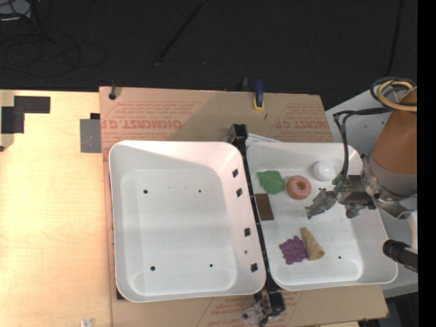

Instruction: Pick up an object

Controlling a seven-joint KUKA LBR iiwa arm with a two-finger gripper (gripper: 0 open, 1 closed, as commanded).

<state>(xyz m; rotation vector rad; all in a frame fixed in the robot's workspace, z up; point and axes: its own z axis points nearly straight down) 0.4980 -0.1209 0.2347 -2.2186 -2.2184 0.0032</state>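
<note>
Nearest object: a pink ring-shaped toy doughnut (298, 187) lies flat in the right bin (371, 268), in its far half, a little toward the divider between the bins; just beside the gripper, not touching it.
Handling, as a judgement: it looks light and probably firm plastic or foam; not fragile; the rounded rim may be slippery, so a pinch across the whole ring, or one finger through the hole, seems the surest hold.
Axis and pointing: the ring is round, with no long axis and no facing direction; any approach angle serves equally.
Other candidates: a tan cone (313, 242) near the front edge, long axis running front to back, narrow tip toward the far edge; a purple grape-like cluster (293, 250) touching or just beside its left; a green leafy piece (271, 181) left of the doughnut; a white ball (323, 169) near the far edge; a brown flat block (263, 206) against the divider wall.
Gripper (328, 201): hangs low over the bin's right half; fingers appear spread and holding nothing.
Left bin (122, 251): a shallow white tray beside the right one.
</note>
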